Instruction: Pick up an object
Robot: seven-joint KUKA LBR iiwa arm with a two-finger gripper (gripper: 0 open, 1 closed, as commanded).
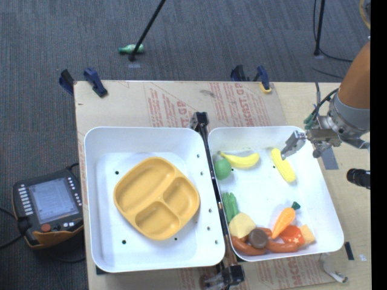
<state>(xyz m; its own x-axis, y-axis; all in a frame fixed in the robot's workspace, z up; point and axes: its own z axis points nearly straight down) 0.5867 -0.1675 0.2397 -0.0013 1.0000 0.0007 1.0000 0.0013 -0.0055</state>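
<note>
Toy food [272,231] in right bin [323,186], yellow tray [156,197] in left bin [100,192]

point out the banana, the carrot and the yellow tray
banana [240,159], camera view, middle of its curved body
carrot [282,221], camera view, middle of the orange root
yellow tray [134,193], camera view, floor of its large left compartment

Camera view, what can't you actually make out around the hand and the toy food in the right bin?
- Hand: whether its fingers are open or shut, since they are small and blurred above the right bin.
- Arm: cut off by the frame's right edge, so its base is unseen.
- Red food piece: partly covered by the brown round piece and carrot, so its shape is unclear.
- Green vegetable: too small to identify.
</note>
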